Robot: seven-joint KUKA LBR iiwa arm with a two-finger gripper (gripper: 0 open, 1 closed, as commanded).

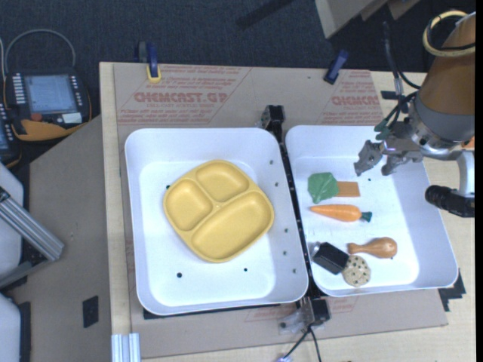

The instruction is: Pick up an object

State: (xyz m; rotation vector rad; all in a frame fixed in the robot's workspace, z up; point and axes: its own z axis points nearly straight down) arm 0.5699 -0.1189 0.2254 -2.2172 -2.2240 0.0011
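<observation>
The right bin (423,225) holds several toy foods: a green leafy piece with a tan stem (326,187), an orange carrot (337,213), a brown drumstick (374,247), a speckled cookie (356,271) and a small black block (330,258). My gripper (381,159) hangs over the upper part of this bin, up and to the right of the green piece. Its two dark fingers stand apart with nothing between them.
The left bin (143,202) bears a yellow divided plate (219,210) in its middle. A black clamp (272,117) sits between the bins at the back. The arm's orange band and grey wrist (453,89) fill the upper right.
</observation>
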